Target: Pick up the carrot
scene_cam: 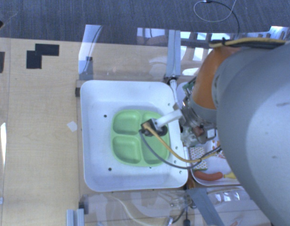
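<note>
Carrot [209, 175] seems to be the orange stick in the right bin [197, 179], beside the arm [258, 126]. I cannot tell if the gripper [195, 132] is open. It should drop over the stick's middle.

The grey arm [258, 126] reaches in from the right, its thick last link looming large and close to the camera and sloping down to the left. The orange band [206, 79] wraps it just above the wrist [197, 119], which points steeply downward. The gripper [194, 134] hangs low at the right edge of the left bin [88, 126], too crowded by the wrist to make out in detail.
</note>
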`<state>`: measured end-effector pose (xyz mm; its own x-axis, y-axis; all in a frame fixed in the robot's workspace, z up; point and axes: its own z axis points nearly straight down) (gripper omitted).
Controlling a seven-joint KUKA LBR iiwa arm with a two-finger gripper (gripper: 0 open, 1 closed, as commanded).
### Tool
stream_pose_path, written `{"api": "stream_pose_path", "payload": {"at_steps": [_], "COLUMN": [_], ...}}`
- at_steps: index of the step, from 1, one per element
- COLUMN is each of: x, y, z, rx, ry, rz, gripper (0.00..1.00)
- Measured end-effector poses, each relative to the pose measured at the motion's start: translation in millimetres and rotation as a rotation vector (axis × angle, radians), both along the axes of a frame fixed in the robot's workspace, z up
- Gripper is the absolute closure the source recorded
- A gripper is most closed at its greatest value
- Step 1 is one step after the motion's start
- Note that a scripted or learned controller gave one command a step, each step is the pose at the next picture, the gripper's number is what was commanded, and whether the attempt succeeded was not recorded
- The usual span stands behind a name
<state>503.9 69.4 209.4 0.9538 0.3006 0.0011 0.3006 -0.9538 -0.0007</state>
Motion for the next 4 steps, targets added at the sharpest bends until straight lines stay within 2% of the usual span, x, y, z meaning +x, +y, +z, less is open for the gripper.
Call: {"api": "stream_pose_path", "payload": {"at_steps": [1, 2, 3, 4], "x": [-16, -12, -16, -6], "y": [52, 20, -7, -70], "z": [70, 61, 125, 209], "rx": [0.0, -0.002, -0.002, -0.002], "ry": [-0.007, -0.001, -0.005, -0.007], "rz": [-0.094, 0.022, 0.101, -0.054], "gripper": [1.0, 1.0, 1.0, 1.0]}}
